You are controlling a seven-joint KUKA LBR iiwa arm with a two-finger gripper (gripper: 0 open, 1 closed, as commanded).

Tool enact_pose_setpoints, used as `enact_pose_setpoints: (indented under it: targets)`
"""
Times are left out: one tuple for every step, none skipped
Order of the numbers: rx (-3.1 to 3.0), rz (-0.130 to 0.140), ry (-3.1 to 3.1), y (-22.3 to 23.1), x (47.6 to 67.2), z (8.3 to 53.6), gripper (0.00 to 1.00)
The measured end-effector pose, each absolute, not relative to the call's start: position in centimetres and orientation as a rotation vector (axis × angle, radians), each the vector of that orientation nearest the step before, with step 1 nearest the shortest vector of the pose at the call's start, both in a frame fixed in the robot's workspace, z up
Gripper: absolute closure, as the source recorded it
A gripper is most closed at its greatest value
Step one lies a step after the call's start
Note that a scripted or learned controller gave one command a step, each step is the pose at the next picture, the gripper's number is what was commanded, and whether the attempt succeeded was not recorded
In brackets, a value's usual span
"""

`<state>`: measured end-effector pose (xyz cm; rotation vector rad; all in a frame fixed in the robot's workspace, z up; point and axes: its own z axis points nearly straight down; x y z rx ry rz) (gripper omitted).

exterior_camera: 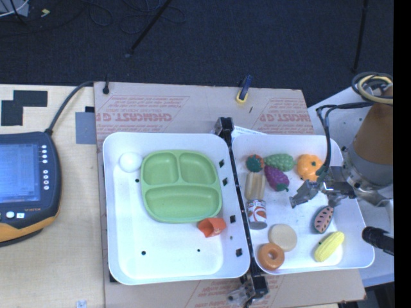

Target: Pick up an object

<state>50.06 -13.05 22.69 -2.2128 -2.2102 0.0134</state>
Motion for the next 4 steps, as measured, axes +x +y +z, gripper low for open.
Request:
enact_pose_setpoints:
  targets:
    - [-2.216, 0.006, -2.217, -13.1, 50.2, 23.1, 0.00]
    - [-2.213, 0.010, -2.214, -13.6, 50.2, 16.7, 0.00]
    - [-2.214, 0.009, -2.213, -14.5, 49.8, 11.3, 0.00]
    - [-2.217, -0.004, -2.219, -14.3, 50.0, 8.8, 0.00]
